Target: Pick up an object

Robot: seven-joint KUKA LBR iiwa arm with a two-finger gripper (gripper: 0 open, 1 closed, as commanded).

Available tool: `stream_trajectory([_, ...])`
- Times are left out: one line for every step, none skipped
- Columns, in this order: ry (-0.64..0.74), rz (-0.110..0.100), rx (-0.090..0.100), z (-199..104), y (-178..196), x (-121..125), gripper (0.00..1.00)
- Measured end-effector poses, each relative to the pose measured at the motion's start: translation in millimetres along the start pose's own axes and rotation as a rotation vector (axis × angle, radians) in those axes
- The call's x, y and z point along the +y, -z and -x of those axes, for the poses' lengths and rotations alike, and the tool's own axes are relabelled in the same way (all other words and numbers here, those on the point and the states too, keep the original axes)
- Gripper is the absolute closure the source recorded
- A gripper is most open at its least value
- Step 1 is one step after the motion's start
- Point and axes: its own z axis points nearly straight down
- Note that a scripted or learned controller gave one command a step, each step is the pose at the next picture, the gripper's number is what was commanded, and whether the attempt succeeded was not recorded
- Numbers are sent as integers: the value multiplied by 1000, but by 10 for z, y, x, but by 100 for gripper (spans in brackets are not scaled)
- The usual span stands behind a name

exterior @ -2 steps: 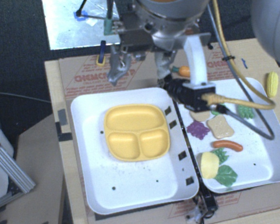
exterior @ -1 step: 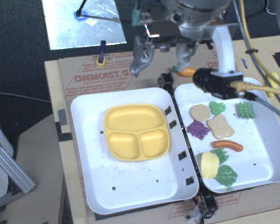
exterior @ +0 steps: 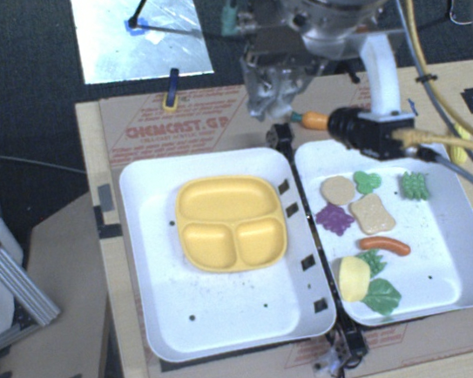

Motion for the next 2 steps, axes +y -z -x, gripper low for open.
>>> stream_trajectory([2,-7,-2,-433,-451,-26,100])
stream_trajectory([-15,-8,-6,609,-1039,91,100])
